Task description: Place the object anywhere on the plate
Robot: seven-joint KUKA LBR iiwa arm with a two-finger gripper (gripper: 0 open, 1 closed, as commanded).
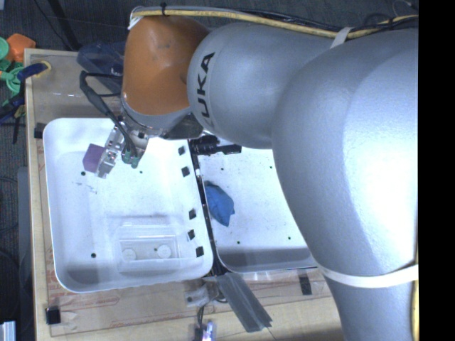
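Observation:
A small purple block [92,157] is in the left bin [64,261], near its far left corner. My gripper [119,153] hangs over that corner, right beside the block, which shows at the gripper's left side. I cannot tell whether the block is held or lies on the bin floor. A clear, see-through plate [146,241] lies on the floor of the left bin toward its near edge, well below the gripper in the view. The orange band and grey wrist hide the bin's far rim.
A blue crumpled object [219,204] lies in the right bin [263,261], close to the divider between the bins. The big grey arm covers most of the right bin. Black clips [190,215] line the shared rim.

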